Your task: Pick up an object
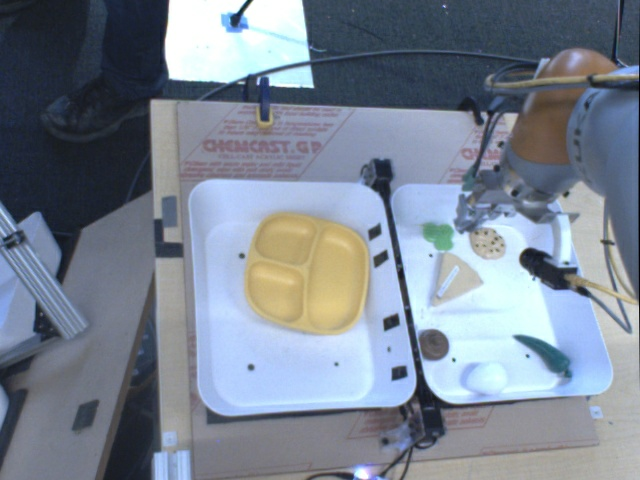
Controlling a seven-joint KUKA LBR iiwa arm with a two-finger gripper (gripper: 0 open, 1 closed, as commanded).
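Camera view: grey arm with an orange band reaches in from the right over the right white bin (585, 343).
Step in hand: approach; nothing is between the fingers yet.
Gripper (473, 216): low at the bin's far edge; whether it is apart or together cannot be told.
Nearest objects: round speckled biscuit (487, 242) just beside the tip, small green leafy piece (437, 234) near it.
Next move: likely centring over one object, then a straight descent.
Arm pose: wrist bent downward, the orange band above it.
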